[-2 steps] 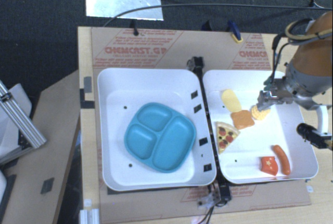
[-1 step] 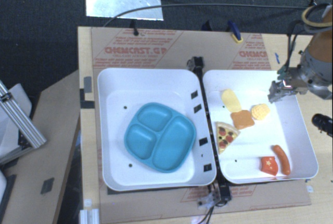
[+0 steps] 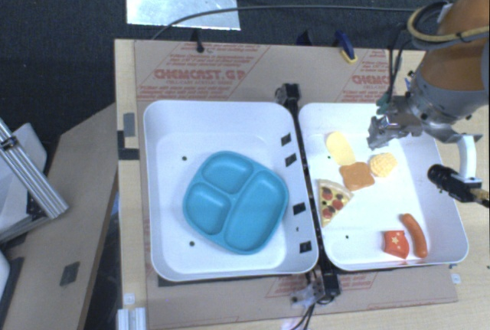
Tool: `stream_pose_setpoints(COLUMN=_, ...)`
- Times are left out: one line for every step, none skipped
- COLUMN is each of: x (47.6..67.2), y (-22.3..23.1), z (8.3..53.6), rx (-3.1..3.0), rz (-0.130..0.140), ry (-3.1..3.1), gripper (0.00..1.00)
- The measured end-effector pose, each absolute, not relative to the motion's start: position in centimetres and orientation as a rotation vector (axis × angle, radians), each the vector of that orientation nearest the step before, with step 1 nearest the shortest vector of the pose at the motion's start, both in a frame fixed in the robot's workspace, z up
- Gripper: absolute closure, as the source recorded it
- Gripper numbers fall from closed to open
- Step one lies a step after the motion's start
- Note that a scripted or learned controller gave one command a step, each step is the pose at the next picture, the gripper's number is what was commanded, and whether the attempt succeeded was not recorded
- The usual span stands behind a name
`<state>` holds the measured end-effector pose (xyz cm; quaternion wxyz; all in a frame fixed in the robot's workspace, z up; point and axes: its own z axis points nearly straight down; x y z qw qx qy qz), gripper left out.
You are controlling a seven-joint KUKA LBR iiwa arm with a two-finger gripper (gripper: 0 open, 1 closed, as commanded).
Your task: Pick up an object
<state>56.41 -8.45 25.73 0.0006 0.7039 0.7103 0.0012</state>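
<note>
Camera view has the tool (image 3: 380, 131) hanging over the right bin (image 3: 452, 244), up near its back edge, just above the corn (image 3: 383, 164); can't tell its state, and nothing's visibly in it. Corn, a yellow piece (image 3: 338, 145), toast (image 3: 357, 175) and pizza slice (image 3: 331, 200) cluster together. Sausage (image 3: 414, 233) and a red piece (image 3: 396, 243) lie nearer front. Left bin (image 3: 164, 168) holds a blue plate (image 3: 234, 201).

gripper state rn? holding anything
Gripper: above the right bin, near the corn cob; nothing seen held, and whether it is open or shut cannot be told.
</note>
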Motion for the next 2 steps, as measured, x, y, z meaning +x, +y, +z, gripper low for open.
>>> stream_pose_setpoints(x=58.4, y=-3.5, z=26.2, rx=2.209, rz=0.006, ry=2.231, gripper=1.0)
stream_pose_setpoints(x=60.3, y=1.5, z=26.5, rx=2.209, rz=0.006, ry=2.232, gripper=1.0)
